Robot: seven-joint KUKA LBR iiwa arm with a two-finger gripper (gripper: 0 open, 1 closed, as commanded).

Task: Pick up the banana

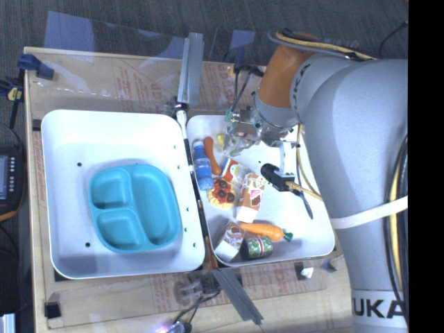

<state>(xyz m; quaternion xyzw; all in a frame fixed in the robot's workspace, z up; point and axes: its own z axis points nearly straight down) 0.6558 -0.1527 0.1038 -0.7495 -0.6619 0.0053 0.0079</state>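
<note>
Reaching step, nothing lifted yet. Gripper [239, 134] low in the right bin's [316, 238] far corner, over the clutter. Banana [221, 142] just beside it, a yellow sliver (mostly hidden). Next: settle on it, close, lift.

A: Lighting, overall?
B: Bright, even, from overhead. The left bin [62, 151] reads near-white, with soft shading along its inner walls.

A: Shadows?
B: Faint and diffuse under the blue tray [133, 208]; darker beneath the arm [347, 137].

A: Glare?
B: Mild sheen on the clear plastic sheet [104, 40].

A: Sharpness?
B: Moderate; small items look soft and grainy.
</note>
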